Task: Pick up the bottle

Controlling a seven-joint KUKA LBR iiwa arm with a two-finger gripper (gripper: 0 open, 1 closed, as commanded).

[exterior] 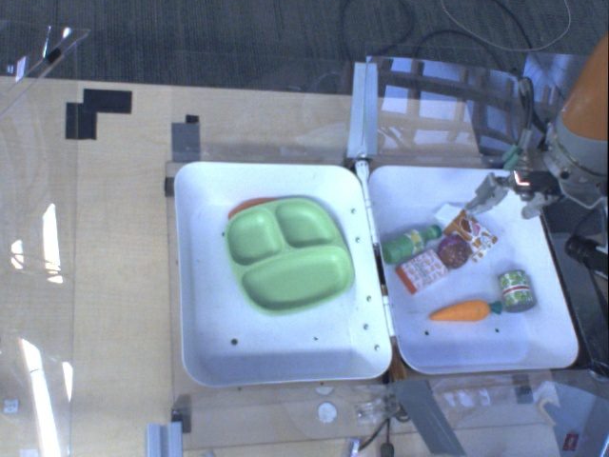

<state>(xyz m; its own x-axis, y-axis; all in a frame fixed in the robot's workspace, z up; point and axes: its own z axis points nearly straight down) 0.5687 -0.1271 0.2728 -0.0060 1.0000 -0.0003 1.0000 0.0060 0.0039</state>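
The bottle (409, 245) is small and green with a pale cap end. It lies on its side in the right bin (476, 350), close to the bin's left wall. My gripper (506, 201) hangs over the upper right part of that bin, up and to the right of the bottle and well apart from it. Its two fingers are spread open, with nothing between them. The left finger (483, 194) sits just above a colourful snack packet (469, 233).
Beside the bottle lie a red packet (423, 269), an orange carrot (461, 311) and a small green can (515, 289). The left bin (205, 350) holds a green divided plate (288, 253) with something red-orange (249, 204) peeking out from under it.
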